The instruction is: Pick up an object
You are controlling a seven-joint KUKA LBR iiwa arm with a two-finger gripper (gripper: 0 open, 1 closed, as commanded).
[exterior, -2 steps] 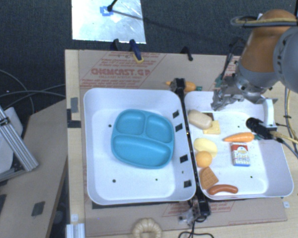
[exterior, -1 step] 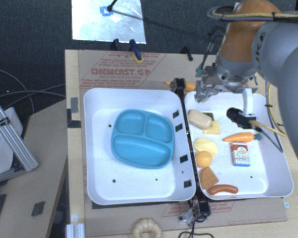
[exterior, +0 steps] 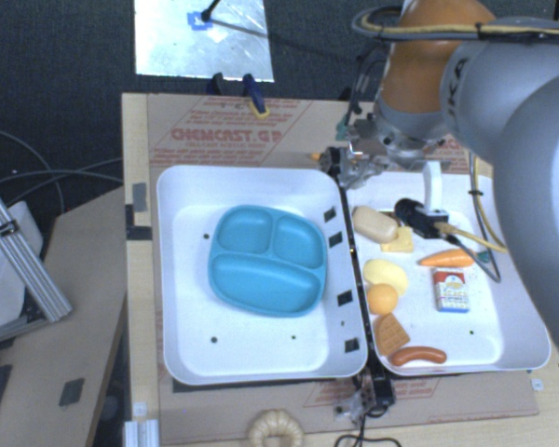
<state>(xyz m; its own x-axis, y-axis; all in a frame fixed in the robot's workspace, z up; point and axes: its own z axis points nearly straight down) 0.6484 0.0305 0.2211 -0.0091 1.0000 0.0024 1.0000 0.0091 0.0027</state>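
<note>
My gripper [exterior: 352,163] hangs over the far rim where the two bins meet, below the orange wrist band. Nothing shows in its grasp. The right bin [exterior: 512,329] holds several toy foods. A beige bread roll [exterior: 374,223] lies closest to the gripper, just in front of it, with a yellow cheese wedge [exterior: 402,241] touching it. An orange carrot [exterior: 445,259] and a red box [exterior: 452,292] lie further right. Along the divider sit a yellow lemon [exterior: 385,273], an orange ball [exterior: 382,298], a brown cracker [exterior: 391,331] and a sausage [exterior: 417,355].
A blue divided plate [exterior: 267,259] lies in the middle of the left bin [exterior: 186,343]. The grey arm covers the right bin's far right corner. A cardboard sheet [exterior: 224,128] lies under both bins, with a blue clamp [exterior: 253,93] at its far edge.
</note>
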